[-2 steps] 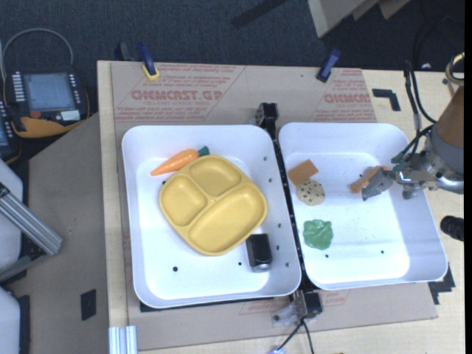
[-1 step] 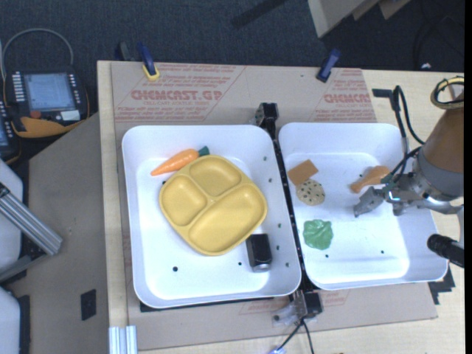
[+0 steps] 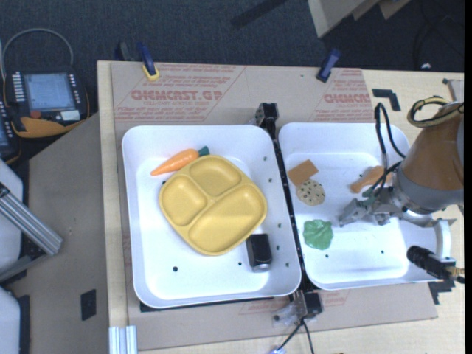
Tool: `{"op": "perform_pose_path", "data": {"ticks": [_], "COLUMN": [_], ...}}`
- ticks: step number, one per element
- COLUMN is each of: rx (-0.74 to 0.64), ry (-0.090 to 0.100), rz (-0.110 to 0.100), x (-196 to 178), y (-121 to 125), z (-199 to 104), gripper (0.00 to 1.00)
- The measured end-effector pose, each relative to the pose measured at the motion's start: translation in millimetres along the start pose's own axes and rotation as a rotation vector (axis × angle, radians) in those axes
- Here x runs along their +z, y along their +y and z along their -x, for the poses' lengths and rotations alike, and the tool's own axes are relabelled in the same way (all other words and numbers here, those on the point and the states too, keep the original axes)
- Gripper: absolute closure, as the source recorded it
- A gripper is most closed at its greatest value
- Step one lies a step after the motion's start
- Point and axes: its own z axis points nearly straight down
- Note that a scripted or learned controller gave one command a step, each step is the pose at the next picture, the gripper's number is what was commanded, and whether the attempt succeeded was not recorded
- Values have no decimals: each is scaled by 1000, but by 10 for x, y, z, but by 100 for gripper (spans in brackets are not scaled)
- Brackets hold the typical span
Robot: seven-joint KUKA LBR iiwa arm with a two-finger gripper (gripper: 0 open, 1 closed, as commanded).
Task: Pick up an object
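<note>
The right bin (image 3: 369, 271) holds a green leafy piece (image 3: 318, 234), a round speckled cookie (image 3: 311, 192), a brown square cracker (image 3: 302, 172) and a small tan piece (image 3: 367, 179). My gripper (image 3: 349, 213) hangs low over this bin, pointing left. It sits just right of the green piece and below the tan piece, and nothing shows in its grasp. In the left bin (image 3: 147, 271) lie a yellow divided plate (image 3: 212, 204), an orange carrot (image 3: 174, 161) and a small black block (image 3: 259, 251).
The arm's grey and orange body (image 3: 431, 168) covers the right bin's right side. A black cable (image 3: 382, 135) loops above it. Black clamps (image 3: 266, 113) sit between the bins at the back and the front.
</note>
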Motion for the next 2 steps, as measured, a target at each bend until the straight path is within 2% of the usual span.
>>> {"op": "perform_pose_path", "data": {"ticks": [1, 2], "rx": [0, 1], "ry": [0, -1], "rz": [-1, 2], "x": [73, -30], "y": [-3, 2], "z": [-3, -3], "gripper": [0, 100]}}
